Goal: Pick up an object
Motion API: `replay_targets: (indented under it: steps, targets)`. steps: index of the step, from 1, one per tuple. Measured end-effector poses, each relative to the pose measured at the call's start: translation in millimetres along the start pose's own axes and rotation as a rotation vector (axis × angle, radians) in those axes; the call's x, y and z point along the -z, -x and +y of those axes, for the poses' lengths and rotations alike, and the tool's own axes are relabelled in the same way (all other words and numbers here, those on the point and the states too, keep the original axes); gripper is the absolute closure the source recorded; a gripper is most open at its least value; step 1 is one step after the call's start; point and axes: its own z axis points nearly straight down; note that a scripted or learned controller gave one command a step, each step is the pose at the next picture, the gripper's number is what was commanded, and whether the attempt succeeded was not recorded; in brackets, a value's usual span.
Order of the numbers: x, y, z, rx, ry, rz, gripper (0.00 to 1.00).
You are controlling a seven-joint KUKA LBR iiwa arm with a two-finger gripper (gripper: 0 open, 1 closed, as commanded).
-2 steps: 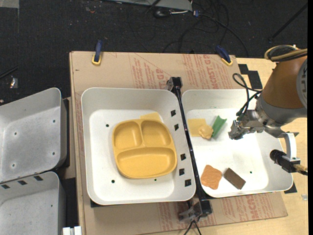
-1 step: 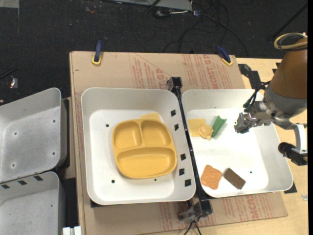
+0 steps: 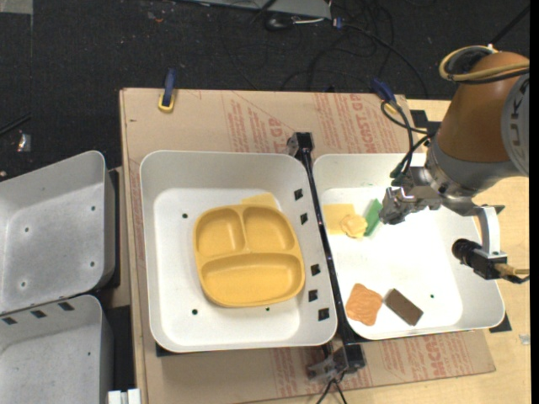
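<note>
Right bin point(image 3: 472, 310): end effector point(image 3: 392, 207) over green piece point(image 3: 371, 218)
We log green piece just beside end effector, touching yellow block point(image 3: 352, 224); grip state we cannot tell; orange waffle point(image 3: 364, 304), brown block point(image 3: 402, 306) well apart.

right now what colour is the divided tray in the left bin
Yellow-orange, all one colour; the camera view shows the divided tray clearly.

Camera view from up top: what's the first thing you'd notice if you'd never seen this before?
Probably the big yellow divided tray sitting in the left bin. Next, the robot arm with its orange band, reaching into the right bin, where its gripper is beside a green piece and a yellow piece.
</note>
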Motion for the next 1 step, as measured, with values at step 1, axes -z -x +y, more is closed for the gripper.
replay_targets:
  steps: [1]
  targets:
    - [4.3, -64.0, 8.4, 0.002, -0.002, 0.0, 1.0]
